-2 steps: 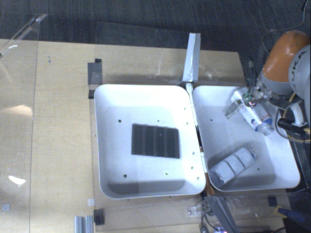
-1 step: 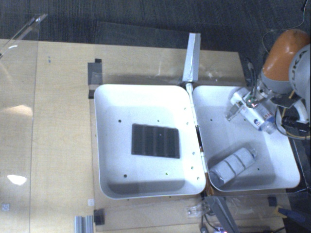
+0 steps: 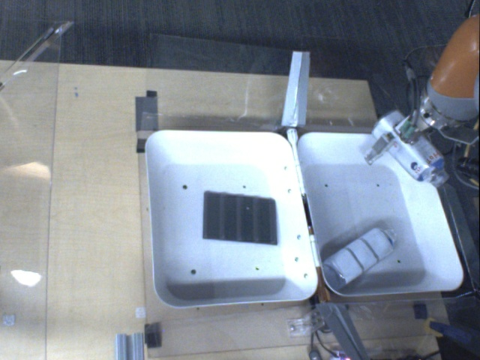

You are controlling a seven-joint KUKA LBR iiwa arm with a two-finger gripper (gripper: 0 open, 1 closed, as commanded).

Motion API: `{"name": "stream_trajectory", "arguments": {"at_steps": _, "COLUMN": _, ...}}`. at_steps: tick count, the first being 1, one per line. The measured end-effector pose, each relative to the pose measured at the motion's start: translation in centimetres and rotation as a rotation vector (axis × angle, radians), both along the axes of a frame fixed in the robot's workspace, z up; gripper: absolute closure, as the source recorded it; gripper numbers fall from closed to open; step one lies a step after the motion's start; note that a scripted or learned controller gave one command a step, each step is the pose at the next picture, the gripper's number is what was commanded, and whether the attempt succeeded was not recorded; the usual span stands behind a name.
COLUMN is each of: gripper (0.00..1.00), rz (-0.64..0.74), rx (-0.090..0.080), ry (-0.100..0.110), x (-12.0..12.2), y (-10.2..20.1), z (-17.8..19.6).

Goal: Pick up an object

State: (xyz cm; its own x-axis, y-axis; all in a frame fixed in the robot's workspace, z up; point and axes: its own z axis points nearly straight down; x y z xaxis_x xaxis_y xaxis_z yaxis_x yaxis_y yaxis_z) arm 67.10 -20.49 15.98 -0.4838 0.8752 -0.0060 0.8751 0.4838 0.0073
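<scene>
The gripper (image 3: pixel 382 145) is hovering at upper right; finger state cannot be determined. A grey object (image 3: pixel 360 255) is lying lower right.

The right white bin (image 3: pixel 451 235) lies under and in front of the gripper (image 3: pixel 377 148). The left white bin (image 3: pixel 174 172) sits further left of it, the two rims touching. A grey metal bar (image 3: pixel 297 88) stands at their junction, left of the gripper. Both bins rest on a wooden bench (image 3: pixel 90 148). A black bracket (image 3: pixel 148 112) and a clear sheet (image 3: pixel 30 201) lie well to the left.
</scene>
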Motion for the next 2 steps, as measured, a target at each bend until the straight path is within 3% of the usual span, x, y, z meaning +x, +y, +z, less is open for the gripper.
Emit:
{"name": "stream_trajectory", "arguments": {"at_steps": 1, "gripper": 0.0, "rz": 0.024, "rx": 0.0, "ry": 0.003, "x": -12.4, "y": 0.2, "z": 6.4}}
{"name": "stream_trajectory", "arguments": {"at_steps": 2, "gripper": 0.0, "rz": 0.103, "rx": -0.003, "ry": -0.005, "x": -16.8, "y": -0.2, "z": -7.0}}
